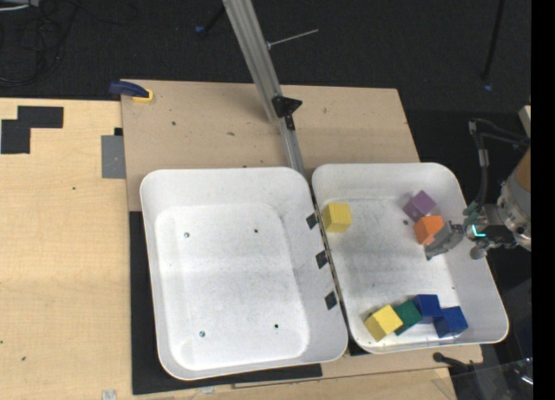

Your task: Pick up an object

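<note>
Wooden bench (260, 121); tool (444, 240) beside orange block (427, 228), nothing legible

Right bin (381, 183) with 7 blocks: yellow (337, 216), purple (421, 205), orange (428, 228), and yellow (382, 322), green (408, 314), 2 blue (440, 313) clustered; gripper (444, 240) beside orange.

camera: fixed overhead | slanted down | both bins (234, 183) visible

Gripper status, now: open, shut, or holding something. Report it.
Gripper: cannot be told; it sits in the right bin beside the orange block, too small and blurred to judge.
</note>
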You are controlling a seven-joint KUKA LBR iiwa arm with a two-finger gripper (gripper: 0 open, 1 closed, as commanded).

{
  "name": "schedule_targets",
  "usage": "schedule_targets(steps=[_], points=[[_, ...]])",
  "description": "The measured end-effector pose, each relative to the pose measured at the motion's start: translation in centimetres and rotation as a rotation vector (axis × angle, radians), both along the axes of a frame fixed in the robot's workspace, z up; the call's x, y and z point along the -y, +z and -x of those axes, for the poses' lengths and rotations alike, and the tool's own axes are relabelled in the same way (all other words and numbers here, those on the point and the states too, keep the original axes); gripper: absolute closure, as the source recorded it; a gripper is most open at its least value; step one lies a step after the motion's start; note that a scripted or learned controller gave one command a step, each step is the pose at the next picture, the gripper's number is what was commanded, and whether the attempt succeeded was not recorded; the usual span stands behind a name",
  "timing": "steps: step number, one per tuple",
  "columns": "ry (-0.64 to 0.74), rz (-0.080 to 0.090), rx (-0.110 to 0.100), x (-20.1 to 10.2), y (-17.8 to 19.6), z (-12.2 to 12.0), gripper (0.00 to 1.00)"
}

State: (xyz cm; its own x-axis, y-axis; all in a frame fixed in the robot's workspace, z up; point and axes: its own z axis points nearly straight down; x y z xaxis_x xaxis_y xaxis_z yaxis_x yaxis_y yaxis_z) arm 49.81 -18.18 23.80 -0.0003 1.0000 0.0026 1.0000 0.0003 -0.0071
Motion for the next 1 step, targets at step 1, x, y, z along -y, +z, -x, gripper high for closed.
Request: schedule_targets(steps=[1], points=[[-0.001, 0.001, 0.004, 0.09, 0.19, -0.05, 0.00]])
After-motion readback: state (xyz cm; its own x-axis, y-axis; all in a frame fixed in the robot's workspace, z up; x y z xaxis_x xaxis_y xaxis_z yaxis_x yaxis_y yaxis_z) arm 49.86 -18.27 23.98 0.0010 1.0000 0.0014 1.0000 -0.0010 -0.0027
